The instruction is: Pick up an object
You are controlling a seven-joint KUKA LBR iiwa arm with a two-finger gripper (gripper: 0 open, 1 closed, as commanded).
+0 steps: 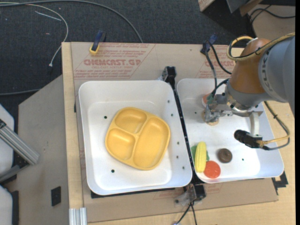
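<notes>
1. Overhead, the grey arm (pixel 276 64) with its orange band is reaching in from three o'clock and hanging over the upper part of the right white bin (pixel 269 170).
2. Its gripper (pixel 213 115) is pointing down at the bin floor toward the ten o'clock part of that bin; whether the gripper is spread or pressed together cannot be told, as the wrist is covering it.
3. A small pale object (pixel 212 122) is showing right at the gripper's tip, touching the floor or just above it; what it is stays unclear.
4. Toward six o'clock in the same bin, a toy corn cob (pixel 200 155), yellow with a green husk, is lying along the left wall.
5. A red-orange tomato-like ball (pixel 212 169) is sitting just below the corn, touching it or nearly so.
6. A small brown round piece (pixel 225 155) is resting beside them, at three o'clock from the corn.
7. A black cable connector (pixel 248 138) is dangling over the bin near four o'clock from the gripper.
8. At nine o'clock, the left white bin (pixel 93 102) is holding a yellow divided plate (pixel 137 138), lying flat in its middle.
</notes>
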